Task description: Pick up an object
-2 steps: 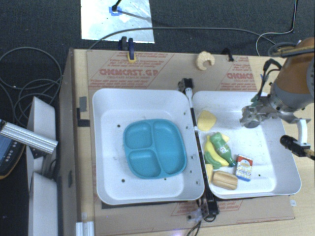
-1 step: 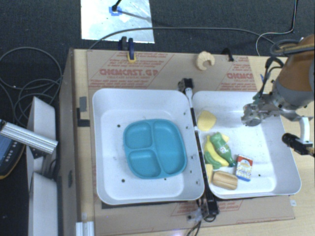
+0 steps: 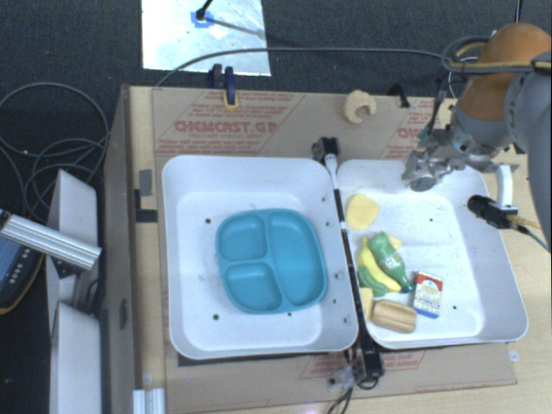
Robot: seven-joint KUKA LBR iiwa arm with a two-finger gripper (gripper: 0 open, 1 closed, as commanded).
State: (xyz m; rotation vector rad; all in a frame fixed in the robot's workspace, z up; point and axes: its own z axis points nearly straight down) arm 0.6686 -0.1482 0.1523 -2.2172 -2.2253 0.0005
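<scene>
Gripper (image 3: 424, 172) hovers over the far edge of the right-hand shallow white bin (image 3: 492, 270), near the worktop's far right corner, clear of the contents, presumably poised for descent; whether it grips anything cannot be told. Candidate objects cluster along that bin's left wall: pale yellow disc (image 3: 362, 210), green-and-yellow plastic vegetables (image 3: 383, 265), tan bread-shaped block (image 3: 393, 316), small red-and-white carton (image 3: 428, 294). A blue compartment tray (image 3: 271, 260) occupies the left bin

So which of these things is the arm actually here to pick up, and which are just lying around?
Part of the job:
gripper
yellow round piece
green and yellow toy
small red carton
bread roll
right bin

Just lying about:
blue divided plate
left bin
beige piece
</scene>
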